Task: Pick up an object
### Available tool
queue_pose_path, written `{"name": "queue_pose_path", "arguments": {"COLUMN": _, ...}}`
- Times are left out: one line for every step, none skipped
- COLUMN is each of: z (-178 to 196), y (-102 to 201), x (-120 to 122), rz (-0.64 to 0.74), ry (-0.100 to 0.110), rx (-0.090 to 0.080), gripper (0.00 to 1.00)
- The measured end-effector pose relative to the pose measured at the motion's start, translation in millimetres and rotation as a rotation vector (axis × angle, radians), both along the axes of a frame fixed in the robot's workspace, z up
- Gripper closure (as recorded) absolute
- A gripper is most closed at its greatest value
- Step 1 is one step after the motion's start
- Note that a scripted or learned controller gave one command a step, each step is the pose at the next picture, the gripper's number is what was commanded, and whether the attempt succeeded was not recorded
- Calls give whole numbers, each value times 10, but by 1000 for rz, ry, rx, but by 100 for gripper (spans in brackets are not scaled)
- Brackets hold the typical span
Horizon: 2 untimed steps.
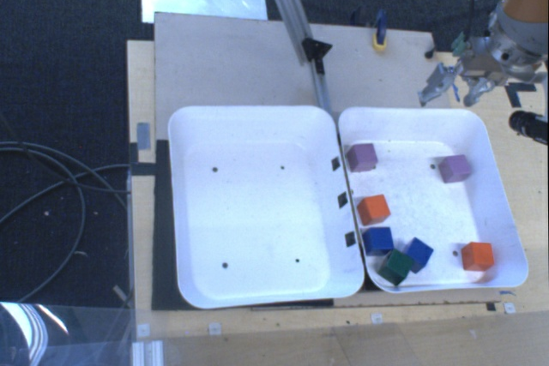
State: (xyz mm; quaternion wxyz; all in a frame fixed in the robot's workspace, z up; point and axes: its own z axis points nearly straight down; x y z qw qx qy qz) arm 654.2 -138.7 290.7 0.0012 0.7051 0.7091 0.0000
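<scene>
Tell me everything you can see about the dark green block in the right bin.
The dark green block is a small cube, matte, with slightly lighter edges. It lies turned at an angle near the front edge of the right bin, close to the bin's left front corner. A blue block touches its right side, and another blue block sits just behind it. Nothing grips it.

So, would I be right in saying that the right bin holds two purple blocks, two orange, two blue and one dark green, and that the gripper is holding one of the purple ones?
Not quite: the camera view shows the gripper open above the right bin's far rim, holding nothing. Both purple blocks lie in the bin; the block counts are correct.
</scene>
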Motion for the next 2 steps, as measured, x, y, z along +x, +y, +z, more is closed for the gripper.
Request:
{"name": "queue_pose_path", "arguments": {"z": 120, "y": 0, "x": 9, "rz": 4, "ry": -4, "rx": -2, "gripper": 100}}
{"name": "queue_pose_path", "arguments": {"z": -819, "y": -165, "x": 362, "rz": -1, "ry": 6, "rx": 2, "gripper": 100}}
